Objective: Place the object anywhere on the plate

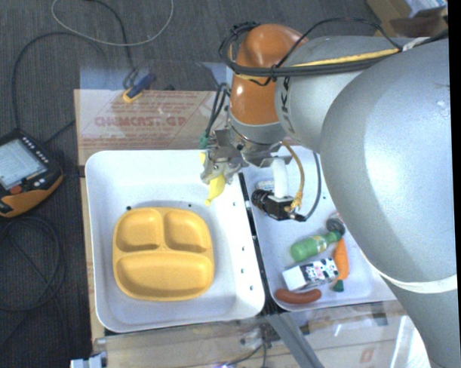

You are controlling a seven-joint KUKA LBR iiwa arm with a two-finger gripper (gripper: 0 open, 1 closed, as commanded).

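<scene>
My gripper (213, 173) hangs over the upper right part of the left bin (102, 193), close to the wall between the two bins. It is shut on a small yellow object (215, 191), whose lower end sticks out below the fingers. A yellow plate (163, 252) with three compartments lies in the left bin, below and to the left of the gripper. The held object is above the bin floor just past the plate's upper right corner, apart from the plate.
The right bin (272, 238) holds a green bottle (314, 246), a carrot (342, 260), a white carton (312, 274) and a red sausage (298, 295). The big grey arm covers the right side. A cardboard sheet (145, 118) lies behind the bins.
</scene>
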